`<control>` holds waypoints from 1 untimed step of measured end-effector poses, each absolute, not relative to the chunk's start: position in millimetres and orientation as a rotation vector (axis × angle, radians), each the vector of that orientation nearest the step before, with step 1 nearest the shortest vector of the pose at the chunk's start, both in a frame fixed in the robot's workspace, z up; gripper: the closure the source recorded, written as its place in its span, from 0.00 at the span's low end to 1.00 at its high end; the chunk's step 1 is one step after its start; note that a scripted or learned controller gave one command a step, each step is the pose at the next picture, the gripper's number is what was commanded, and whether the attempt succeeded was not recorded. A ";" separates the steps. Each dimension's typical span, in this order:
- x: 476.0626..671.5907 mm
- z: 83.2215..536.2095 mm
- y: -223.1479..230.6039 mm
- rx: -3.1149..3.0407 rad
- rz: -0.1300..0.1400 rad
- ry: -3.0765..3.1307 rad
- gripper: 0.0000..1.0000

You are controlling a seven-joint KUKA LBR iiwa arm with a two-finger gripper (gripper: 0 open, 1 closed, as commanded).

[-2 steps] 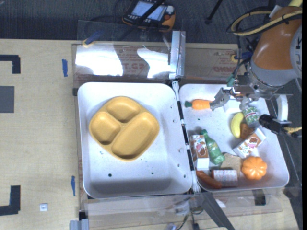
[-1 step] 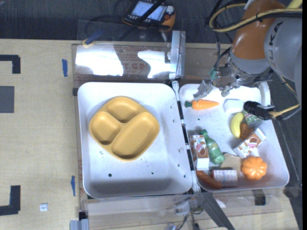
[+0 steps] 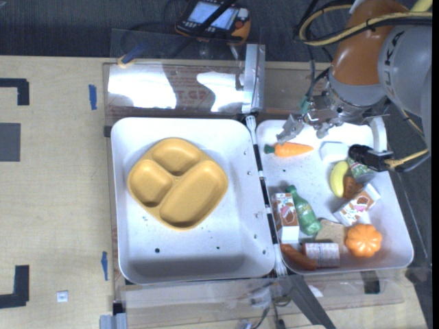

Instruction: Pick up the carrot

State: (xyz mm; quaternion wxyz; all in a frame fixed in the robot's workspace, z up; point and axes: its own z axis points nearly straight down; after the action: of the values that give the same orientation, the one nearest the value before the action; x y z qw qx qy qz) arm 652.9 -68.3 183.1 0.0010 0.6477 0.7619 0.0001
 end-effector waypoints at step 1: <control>654.4 110.7 -101.8 1.860 -0.003 2.537 0.00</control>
State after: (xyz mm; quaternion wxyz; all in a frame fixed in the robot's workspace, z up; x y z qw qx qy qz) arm 654.4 -101.8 110.7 -0.0019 0.5913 0.8065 -0.0008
